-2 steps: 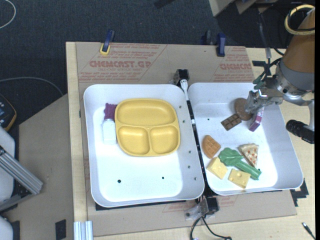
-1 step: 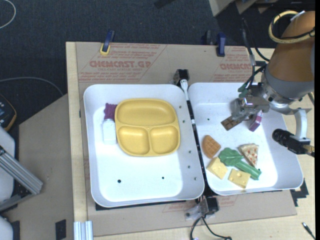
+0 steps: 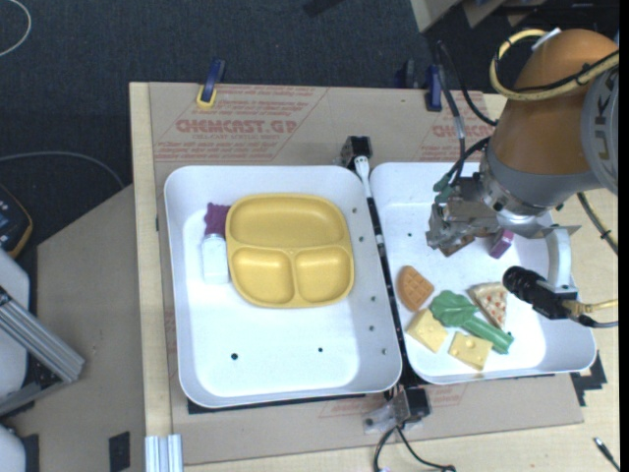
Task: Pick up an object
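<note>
the claw (image 3: 454, 232) hangs over the middle of the right bin (image 3: 393, 190), and i cannot tell its state from this slant. the likely targets, a green toy (image 3: 466, 314), cheese wedges (image 3: 428, 331) and a waffle (image 3: 415, 286), cluster at that bin's near side, apparently loose for picking; the yellow tray (image 3: 289, 247) fills the left bin (image 3: 187, 264) on the desk (image 3: 147, 146).

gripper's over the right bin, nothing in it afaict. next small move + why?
Probably shift toward the near end of the right bin and descend. The gripper sits above bare bin floor, while the toy food lies nearer the camera: a waffle, a green piece, a pizza slice and yellow cheese wedges.
</note>
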